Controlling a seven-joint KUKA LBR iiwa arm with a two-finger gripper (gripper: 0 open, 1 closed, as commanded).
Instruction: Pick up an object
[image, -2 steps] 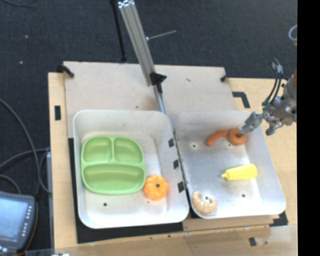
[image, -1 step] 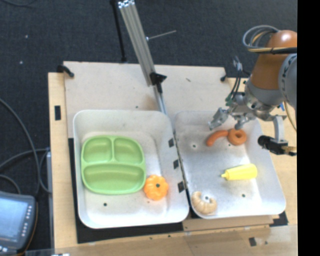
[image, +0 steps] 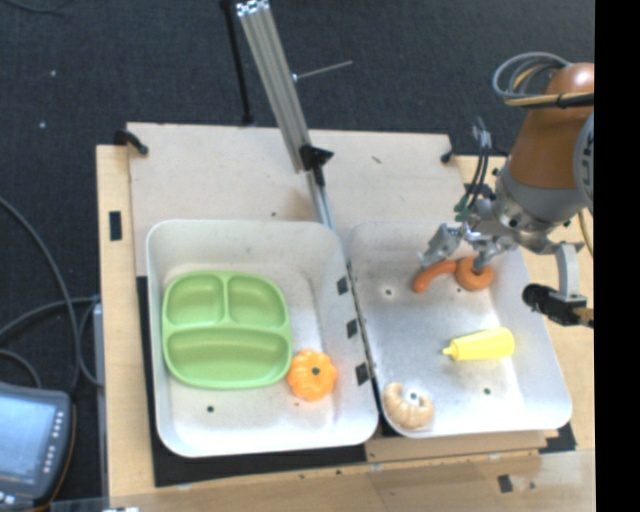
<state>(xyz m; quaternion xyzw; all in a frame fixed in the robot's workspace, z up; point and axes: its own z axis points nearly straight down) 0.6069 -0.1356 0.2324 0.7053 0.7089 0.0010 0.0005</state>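
Nearest the camera, at the front rim of the right bin (image: 545, 405), lay a small pale, brown-streaked object (image: 409, 405), perhaps a toy pastry or shell; I could not tell which. Just left of it, in the front right corner of the left bin (image: 160, 420), sat a small orange pumpkin (image: 313, 375), touching the edge of a green divided plate (image: 226, 330) with three compartments. Further back in the right bin lay a yellow squeeze bottle (image: 481, 346) on its side.

Beyond that, near the right bin's back wall, an orange curved object (image: 452, 273), possibly a toy sausage with a rounder lump at its right end, rested on the bin floor. The gripper (image: 468, 243) hovered directly over it, fingers (image: 441, 241) pointing down, but I could not tell whether they were spread or pressed together, or whether they touched the object.

Behind the bins, a slanted metal pole (image: 280, 95) crossed the pale surface (image: 250, 170).

The risk, as I judged it: the orange object was curved and smooth, so the fingers might close off-centre and squirt it sideways toward the wall.
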